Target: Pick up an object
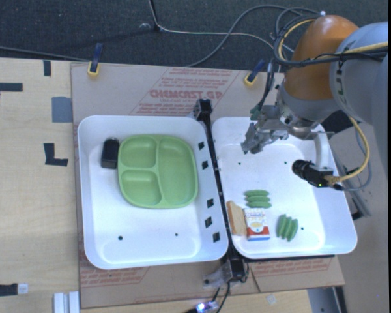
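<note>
Above the right bin [326, 237], near its far wall, the end effector [253, 143] hangs from the grey arm [352, 57] with its dark fingers pointing down and toward the left; whether they are spread or closed cannot be told from this angle, and nothing shows between them. Below it, toward the near edge of the same bin, lie a pair of green pea pods [257, 198], a small red-and-white carton [257, 223] just under them, a tan stick [235, 218] at the carton's left and another green pod [287, 227] at its right. Well to the left of the end effector, the other bin [91, 240] carries a green divided plate [158, 171] with a black block [110, 153] touching its far-left rim. Beyond the bins, red printing on the cardboard [176, 90] over the worktop [26, 194] reads partly "CHEMCAST"; the rest is too blurred to read.
</note>
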